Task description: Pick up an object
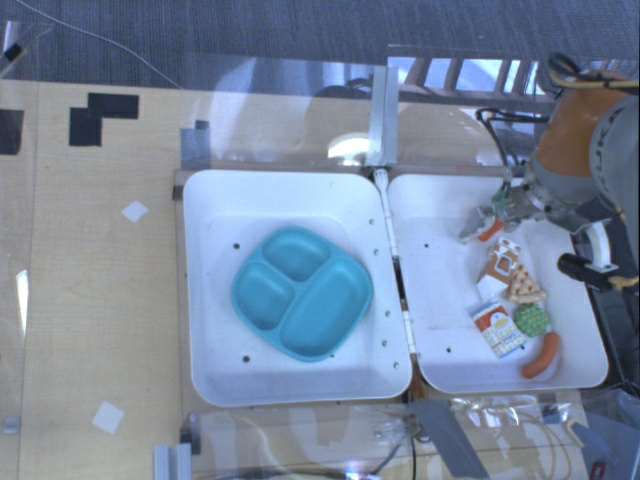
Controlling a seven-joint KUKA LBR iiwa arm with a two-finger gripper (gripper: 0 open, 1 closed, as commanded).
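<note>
My gripper (487, 221) is low over the back of the right bin (440, 298), reaching in from the right. A small orange-red piece (489, 232) lies right at its tip; whether it is gripped is unclear. Just in front lie a brown and white gingerbread-house toy (508, 268), a small white and orange carton (498, 329), a green round toy (532, 320) and a red-orange sausage (540, 356), all along the bin's right side.
The left bin (215, 268) holds a blue divided plate (302, 292). A metal post (381, 118) rises behind the rim where the two bins meet. Black cables (500, 133) hang beside the arm at the back right.
</note>
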